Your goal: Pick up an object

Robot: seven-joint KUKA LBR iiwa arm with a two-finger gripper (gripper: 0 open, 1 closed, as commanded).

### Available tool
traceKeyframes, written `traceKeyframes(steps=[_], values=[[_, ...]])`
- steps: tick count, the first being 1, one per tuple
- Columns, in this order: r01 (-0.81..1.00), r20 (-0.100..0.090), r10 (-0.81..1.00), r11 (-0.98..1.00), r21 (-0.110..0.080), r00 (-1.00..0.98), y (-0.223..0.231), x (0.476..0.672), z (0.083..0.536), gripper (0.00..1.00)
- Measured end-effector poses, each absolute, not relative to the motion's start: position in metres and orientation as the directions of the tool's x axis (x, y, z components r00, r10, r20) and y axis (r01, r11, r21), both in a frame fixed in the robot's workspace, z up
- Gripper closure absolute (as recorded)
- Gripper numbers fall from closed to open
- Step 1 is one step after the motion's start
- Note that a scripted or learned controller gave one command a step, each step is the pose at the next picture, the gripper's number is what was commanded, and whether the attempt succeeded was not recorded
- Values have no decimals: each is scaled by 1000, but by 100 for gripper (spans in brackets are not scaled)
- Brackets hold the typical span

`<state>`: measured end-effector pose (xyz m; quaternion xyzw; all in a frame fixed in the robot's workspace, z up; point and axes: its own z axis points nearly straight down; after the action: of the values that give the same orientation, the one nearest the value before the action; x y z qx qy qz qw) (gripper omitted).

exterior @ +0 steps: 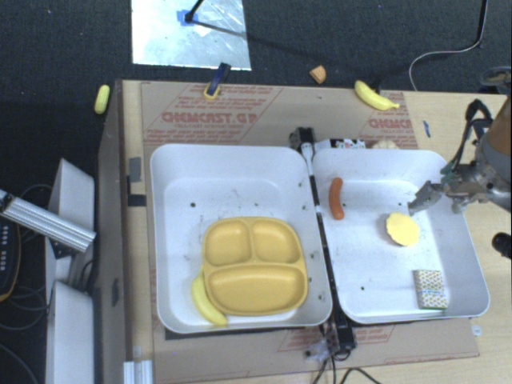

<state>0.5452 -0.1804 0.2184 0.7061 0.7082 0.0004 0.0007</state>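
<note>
Yellow disc [402, 230] lies flat on the floor of the right bin [460, 294], a little right of its middle. The gripper [422, 199] hangs just above and to the right of the disc, near it, with nothing seen in its grasp; whether it is open or closed cannot be told from this slanted view. The arm [490, 170] behind it reaches in over the bin's right wall.

An orange sausage [337, 198] lies lengthwise near the left wall of the same bin, well apart from the disc. A small patterned block [430, 288] sits near the bin's front right corner.

The left bin [172, 214] touches the right one along a dark seam. It holds a yellow divided plate [254, 265] with three compartments, set towards the front. A banana [205, 301] lies curled against the plate's front left edge.

Both bins rest on a cardboard sheet [240, 110] with red print. On the bench behind the right bin lies a second banana [374, 95], and near it a small orange piece [318, 74]. A blue and yellow clip [216, 80] stands at the cardboard's back edge, and a small yellow object [102, 98] lies off its left corner on the dark floor
</note>
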Motion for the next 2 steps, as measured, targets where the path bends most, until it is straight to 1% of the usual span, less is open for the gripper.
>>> traceKeyframes(steps=[1,2], values=[[1000,0,1000,4,-1,-4,-168,571,107,0],[1000,0,1000,1,0,-1,-178,549,84,0]])
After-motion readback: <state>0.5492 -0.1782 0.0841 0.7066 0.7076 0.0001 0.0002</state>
